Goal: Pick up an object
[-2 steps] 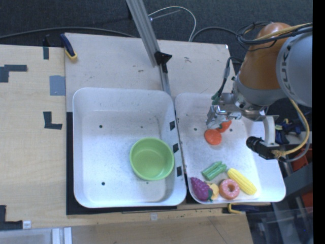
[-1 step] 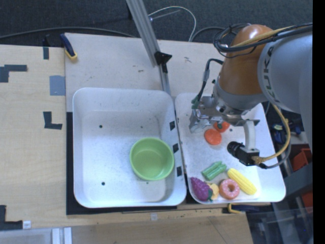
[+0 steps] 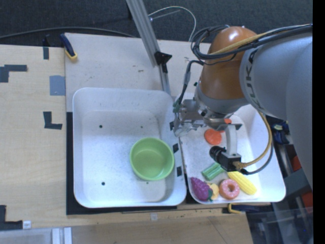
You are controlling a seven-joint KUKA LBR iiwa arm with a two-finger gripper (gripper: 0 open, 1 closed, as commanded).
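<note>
Arm (image 3: 264,70) blocks my view; claw (image 3: 179,127) state unclear. Donut (image 3: 229,188) looks light, rigid, slippery; I'd pinch across ring.

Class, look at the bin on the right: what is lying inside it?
In the right bin: purple grapes, a pink doughnut, yellow corn, a green piece and an orange piece. The arm covers the bin's upper part.

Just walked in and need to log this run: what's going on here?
A grey KUKA arm reaches over the right bin, its end effector low near the divider between the bins. Toy food lies there: corn, a doughnut, grapes. A green bowl sits in the left bin.
</note>
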